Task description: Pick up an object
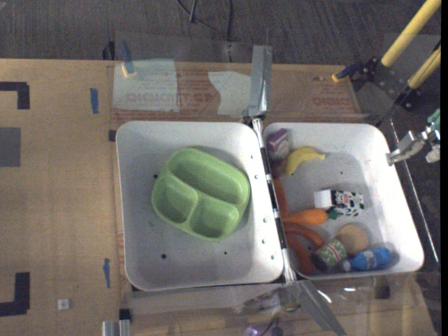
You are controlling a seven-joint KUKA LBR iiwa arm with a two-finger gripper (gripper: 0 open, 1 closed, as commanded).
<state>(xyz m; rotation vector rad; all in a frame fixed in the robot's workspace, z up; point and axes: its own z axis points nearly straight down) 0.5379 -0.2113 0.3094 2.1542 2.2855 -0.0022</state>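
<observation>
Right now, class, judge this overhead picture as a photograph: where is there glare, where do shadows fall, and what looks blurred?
Camera view: pale glare on the clear sheet behind the bins; soft shadow under the green divided tray in the left bin; the small toys look soft, so the printing on the milk carton stays unreadable; the gripper at the right edge is blurry.

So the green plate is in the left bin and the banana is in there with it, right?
Not quite. The green plate is in the left bin, but the banana is in the right bin, near its top left corner beside a small purple carton. The camera view shows the plate lying alone in its bin.
</observation>
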